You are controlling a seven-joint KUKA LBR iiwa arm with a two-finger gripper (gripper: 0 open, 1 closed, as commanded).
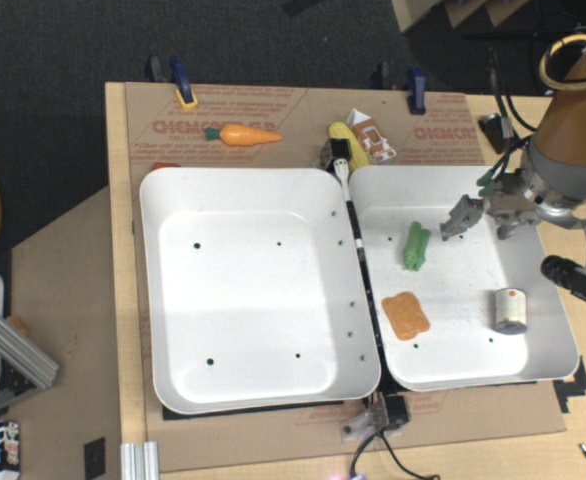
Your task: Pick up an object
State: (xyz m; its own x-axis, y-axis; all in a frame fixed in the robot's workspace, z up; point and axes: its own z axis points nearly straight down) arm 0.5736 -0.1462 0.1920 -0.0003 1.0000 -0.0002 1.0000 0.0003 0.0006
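Gripper [478,218] hovering over right bin [533,368], fingers spread, nothing between. Green piece [415,245] just beside, likely target: nearest, lying flat. Orange slab [406,315], small can [510,309] nearer front rim. Carrot [245,136] outside bins, out of play.

On my feed the table [273,118] has faint red print along its far edge, repeated left and right of the clamps. I can pick out something like "CHEM" at the start of the left block, but the rest is too washed out to read. A small carton [373,140] behind the bins has markings that I can't read either.
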